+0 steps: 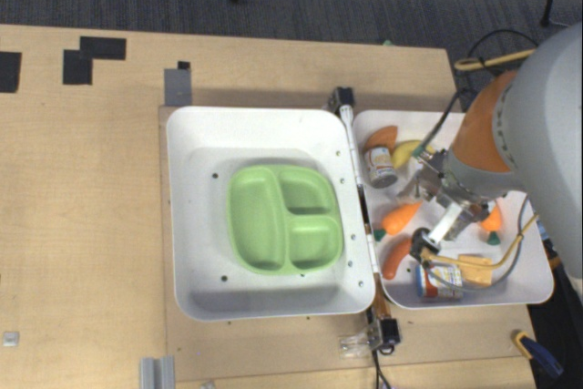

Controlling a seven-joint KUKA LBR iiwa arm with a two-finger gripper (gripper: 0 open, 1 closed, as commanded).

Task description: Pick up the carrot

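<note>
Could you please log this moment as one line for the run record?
hand: over right bin | carrot: lying in bin, beside hand | green tray: in left bin

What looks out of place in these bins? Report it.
Nothing looks spilled or broken. The small can seems tipped on its side in the crowded right bin; the green divided plate sits slightly askew in the left bin.
</note>
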